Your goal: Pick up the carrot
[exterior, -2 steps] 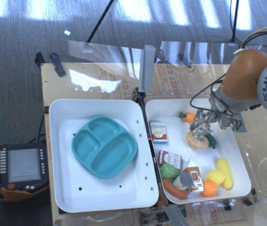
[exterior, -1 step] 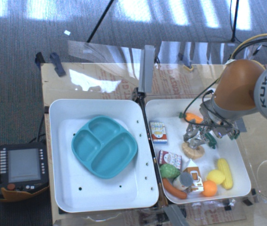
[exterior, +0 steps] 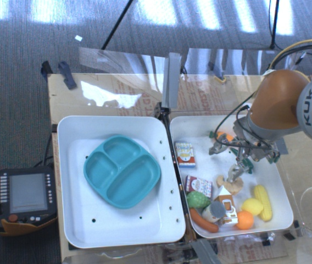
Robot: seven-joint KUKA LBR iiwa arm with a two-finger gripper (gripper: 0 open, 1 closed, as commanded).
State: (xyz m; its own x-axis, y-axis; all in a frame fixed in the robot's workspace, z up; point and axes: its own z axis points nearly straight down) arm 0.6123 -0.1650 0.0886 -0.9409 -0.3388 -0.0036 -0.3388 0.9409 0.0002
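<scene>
Camera view is taken up by the table (exterior: 117,92), on which two white bins sit side by side: the left bin (exterior: 73,202) carries a teal divided plate (exterior: 122,171), and the right bin (exterior: 285,202) holds a crowd of toy foods. The arm (exterior: 279,100) is hung over the right bin, with the claw (exterior: 238,172) lowered near a tan piece (exterior: 232,183) in the bin's middle. The carrot (exterior: 204,220) is seen at the near left corner, well apart from the claw, pressed between a green vegetable (exterior: 198,199) and a small house-shaped carton (exterior: 225,202). A wrong item could be seized, or neighbours knocked aside, because of that crowding and the bin wall just beside the carrot. Whether the claw is apart or together cannot be told, being small and muddled by cables.
</scene>
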